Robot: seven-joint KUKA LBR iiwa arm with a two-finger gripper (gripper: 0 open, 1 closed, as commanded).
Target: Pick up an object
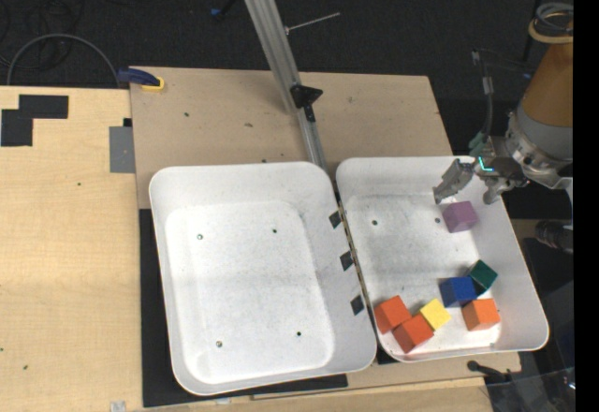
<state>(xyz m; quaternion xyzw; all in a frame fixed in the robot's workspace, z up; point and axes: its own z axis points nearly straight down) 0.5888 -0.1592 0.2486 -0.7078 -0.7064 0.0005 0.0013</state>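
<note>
My gripper [473,183] hangs over the upper right part of the right bin [398,237], its two grey fingers spread open with nothing between them. A purple cube [459,215] rests on the bin floor just below and in front of the fingertips, apart from them. Near the bin's front edge lies a cluster of cubes: a green one [484,274], a blue one [458,291], a yellow one [435,314], an orange one [481,313] and two red-orange ones [393,311] [413,332].
The left bin [243,270] sits beside the right one, with small black clips along the shared rim [344,260]. A slanted aluminium post [276,45] rises behind the bins. The wooden bench [65,213] stretches to the left.
</note>
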